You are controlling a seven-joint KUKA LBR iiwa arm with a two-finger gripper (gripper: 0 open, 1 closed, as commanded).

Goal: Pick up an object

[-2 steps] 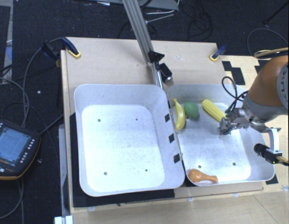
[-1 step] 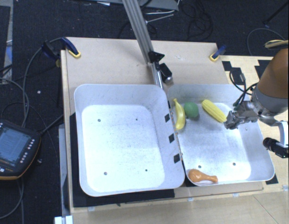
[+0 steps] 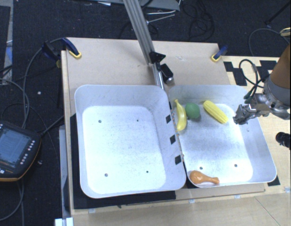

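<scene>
Over the right bin's right edge hangs the gripper, above the bin floor; whether it is wide or narrow cannot be made out, and nothing shows in its grasp. Near its left lies the corn, tilted. Farther left, the lime touches the banana beside the divider. At the bin's front edge rests an orange gourd. Left bin sits alongside.
</scene>
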